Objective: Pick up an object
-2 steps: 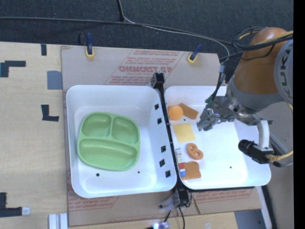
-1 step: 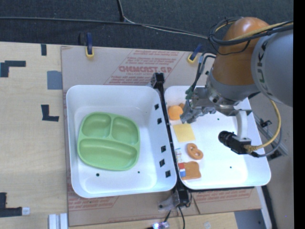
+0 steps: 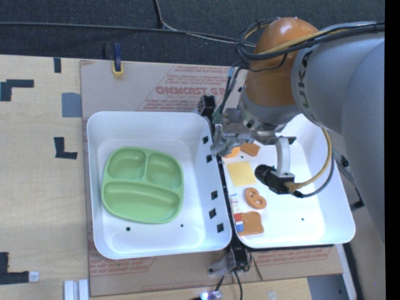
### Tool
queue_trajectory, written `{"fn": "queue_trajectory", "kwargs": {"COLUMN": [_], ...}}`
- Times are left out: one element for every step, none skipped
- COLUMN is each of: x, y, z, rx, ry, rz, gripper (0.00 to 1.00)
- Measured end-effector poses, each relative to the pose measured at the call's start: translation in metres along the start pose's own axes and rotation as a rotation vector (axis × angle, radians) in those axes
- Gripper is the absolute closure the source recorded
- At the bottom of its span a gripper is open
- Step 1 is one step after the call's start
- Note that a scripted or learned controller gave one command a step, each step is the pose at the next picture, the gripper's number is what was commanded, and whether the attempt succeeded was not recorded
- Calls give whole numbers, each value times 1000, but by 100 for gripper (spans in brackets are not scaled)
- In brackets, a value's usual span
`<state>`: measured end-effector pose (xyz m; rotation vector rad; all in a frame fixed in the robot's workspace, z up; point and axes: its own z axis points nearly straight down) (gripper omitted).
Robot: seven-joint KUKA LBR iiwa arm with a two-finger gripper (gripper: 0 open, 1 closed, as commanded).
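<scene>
The arm's wrist hangs over the upper left corner of the right bin (image 3: 325, 230), gripper (image 3: 232, 144) low among the food pieces, so this reads as the reach for a pick. Whether it is open or closed, I cannot tell. Just below lie a yellow slice (image 3: 240, 173), a pretzel (image 3: 254, 198) and toast (image 3: 251, 223). The left bin (image 3: 100, 127), mid-frame, holds a green tray (image 3: 142, 185) on a cardboard-covered bench (image 3: 181, 89).

The left bin (image 3: 100, 130) and right bin (image 3: 325, 224) are white. The tray (image 3: 142, 185) is pale green. The cheese slice (image 3: 241, 173) is yellow, the pretzel (image 3: 255, 198) orange-brown, the toast (image 3: 252, 223) tan. The arm (image 3: 337, 80) is grey with an orange band (image 3: 281, 61). The worktop (image 3: 31, 186) is light wood with dark tape marks; the cardboard (image 3: 175, 89) is brown with red lettering.
</scene>
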<state>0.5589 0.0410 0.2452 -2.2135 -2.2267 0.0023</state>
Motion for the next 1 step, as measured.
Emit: {"fn": "queue_trajectory", "kwargs": {"x": [45], "y": [31], "z": [19], "rx": [-1], "ry": [-1], "rz": [1], "gripper": [100]}}
